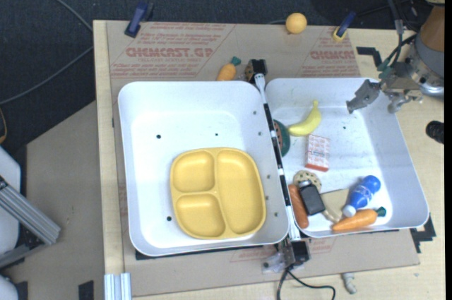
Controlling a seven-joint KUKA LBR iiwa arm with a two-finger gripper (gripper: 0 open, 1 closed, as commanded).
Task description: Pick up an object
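Claw (361, 97) state you cannot tell from this slanted view; it hangs over the far right corner of the right bin (395, 150), and nothing visibly sits in it. So nothing is picked yet; the whole grasp is left. Your candidates all lie in that bin: the banana (306, 121) near its far left, the packet (318, 152) just nearer than the banana, the bottle (361, 193) and carrot (356, 220) at the bin's near edge.
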